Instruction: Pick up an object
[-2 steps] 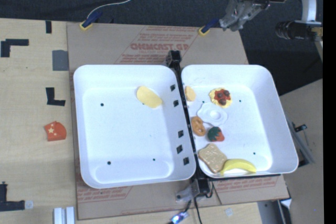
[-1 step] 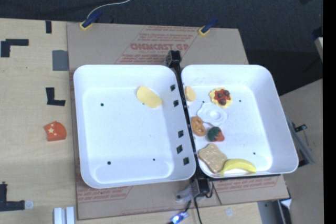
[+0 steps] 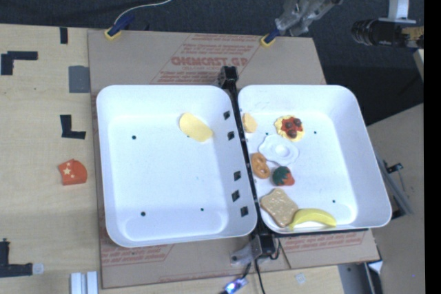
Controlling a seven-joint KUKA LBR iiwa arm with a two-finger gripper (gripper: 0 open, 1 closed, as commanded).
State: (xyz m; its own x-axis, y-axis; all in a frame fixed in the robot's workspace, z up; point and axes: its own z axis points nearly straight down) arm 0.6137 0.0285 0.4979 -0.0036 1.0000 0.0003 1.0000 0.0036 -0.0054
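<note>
Gripper (image 3: 298,18) hovers beyond right bin (image 3: 358,141) (toy food inside).

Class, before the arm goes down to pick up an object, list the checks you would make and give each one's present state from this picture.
1. Pincer above the bench and outside both bins: ok.
2. Pincer carrying nothing already: cannot tell, it is blurred.
3. Things to pick are in the bins: ok; the right bin holds a banana, toast, a fried egg and more.
4. An easy lone target: ok; the yellow piece lies by itself in the left bin.
5. Banana free to grasp: not ok, it rests against the toast near the bin wall.
6. All items within reach: cannot tell; an orange piece lies outside the bins.
</note>
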